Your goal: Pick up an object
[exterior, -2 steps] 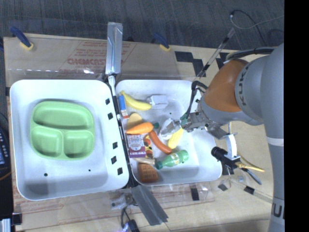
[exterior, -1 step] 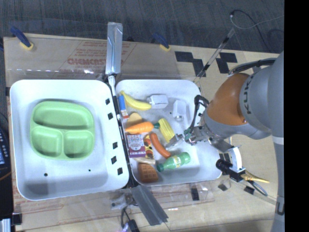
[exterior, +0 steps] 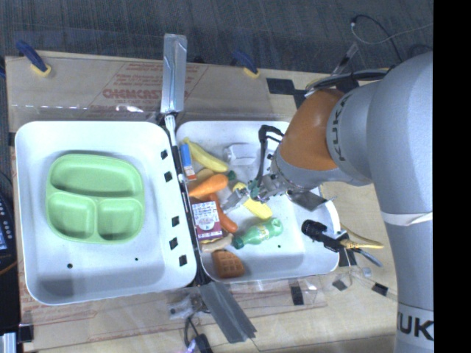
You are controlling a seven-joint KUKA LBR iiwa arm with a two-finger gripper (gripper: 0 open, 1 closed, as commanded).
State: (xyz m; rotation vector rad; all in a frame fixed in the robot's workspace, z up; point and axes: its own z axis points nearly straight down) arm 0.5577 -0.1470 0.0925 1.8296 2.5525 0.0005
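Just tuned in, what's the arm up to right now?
The arm is reaching into the right bin, its hand low over the toy food pile near a yellow piece and a carrot. Nothing is visibly lifted. The left bin holds a green divided tray.

Right white bin is crowded with toy food; its left half is blocked. Left white bin is occupied by a green divided plastic tray; open floor is left along its lower edge.
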